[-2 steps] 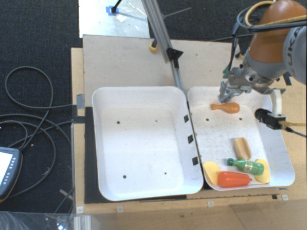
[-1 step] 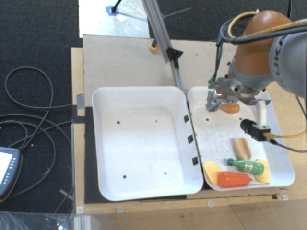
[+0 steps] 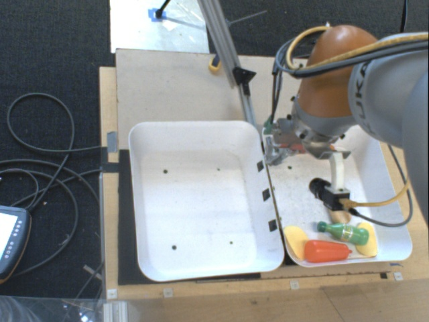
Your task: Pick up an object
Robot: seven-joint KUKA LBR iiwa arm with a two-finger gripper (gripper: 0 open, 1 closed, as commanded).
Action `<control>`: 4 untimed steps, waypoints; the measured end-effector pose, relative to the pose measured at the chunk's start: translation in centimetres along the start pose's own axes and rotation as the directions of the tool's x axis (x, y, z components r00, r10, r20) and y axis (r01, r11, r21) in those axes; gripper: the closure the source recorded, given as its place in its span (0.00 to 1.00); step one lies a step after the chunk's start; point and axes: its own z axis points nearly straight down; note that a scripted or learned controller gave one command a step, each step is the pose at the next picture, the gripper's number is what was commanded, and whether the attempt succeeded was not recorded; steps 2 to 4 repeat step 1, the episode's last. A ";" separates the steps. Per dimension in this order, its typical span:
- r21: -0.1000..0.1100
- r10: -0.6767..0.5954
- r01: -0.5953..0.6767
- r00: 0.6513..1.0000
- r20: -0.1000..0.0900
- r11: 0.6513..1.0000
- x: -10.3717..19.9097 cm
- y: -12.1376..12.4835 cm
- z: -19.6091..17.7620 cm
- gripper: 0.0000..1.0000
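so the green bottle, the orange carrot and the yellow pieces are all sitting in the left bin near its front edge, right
Not quite: they are in the right bin, not the left one. The camera view shows the green bottle, the orange carrot and the yellow pieces bunched near that bin's front edge, as you said.

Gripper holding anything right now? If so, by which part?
Cannot be told. The gripper sits low at the right bin's near-left wall, fingers hidden; the orange carrot-shaped toy and green plastic bottle lie apart, untouched.

A big white plastic bin (image 3: pixel 144 200) sits on the brown wooden counter (image 3: pixel 167 86), with black cables (image 3: pixel 40 153) lying on the dark floor beside it.
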 end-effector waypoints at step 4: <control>0.000 0.000 0.000 1.000 -0.001 1.000 4.4 -3.5 -0.6 1.00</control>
